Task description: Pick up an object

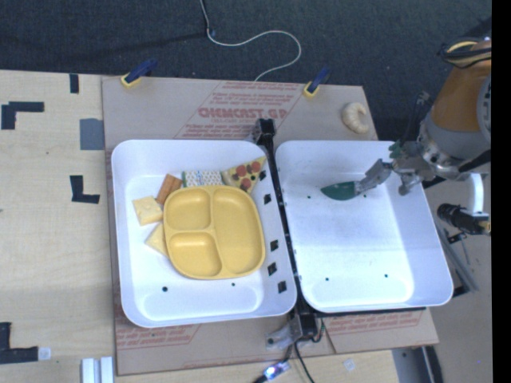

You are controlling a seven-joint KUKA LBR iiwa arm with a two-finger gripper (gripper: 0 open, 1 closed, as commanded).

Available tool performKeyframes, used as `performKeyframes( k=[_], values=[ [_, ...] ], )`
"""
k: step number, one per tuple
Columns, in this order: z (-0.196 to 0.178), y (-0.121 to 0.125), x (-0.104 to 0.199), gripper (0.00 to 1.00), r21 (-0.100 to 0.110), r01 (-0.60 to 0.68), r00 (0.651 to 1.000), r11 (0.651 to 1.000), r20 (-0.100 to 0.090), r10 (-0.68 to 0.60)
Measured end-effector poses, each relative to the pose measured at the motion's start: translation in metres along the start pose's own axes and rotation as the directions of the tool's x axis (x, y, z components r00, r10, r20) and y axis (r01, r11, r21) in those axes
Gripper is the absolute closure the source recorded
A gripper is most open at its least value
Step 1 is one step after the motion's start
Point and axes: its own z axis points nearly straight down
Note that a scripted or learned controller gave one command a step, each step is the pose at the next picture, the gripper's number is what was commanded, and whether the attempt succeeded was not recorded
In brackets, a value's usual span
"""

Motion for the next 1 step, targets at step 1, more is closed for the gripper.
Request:
performKeyframes(
  k=[1],
  values=[
    [-0.0085,0.0033,0.0000,0.00,-0.014,0.003,1.000,1.000,0.003,-0.003]
  ],
)
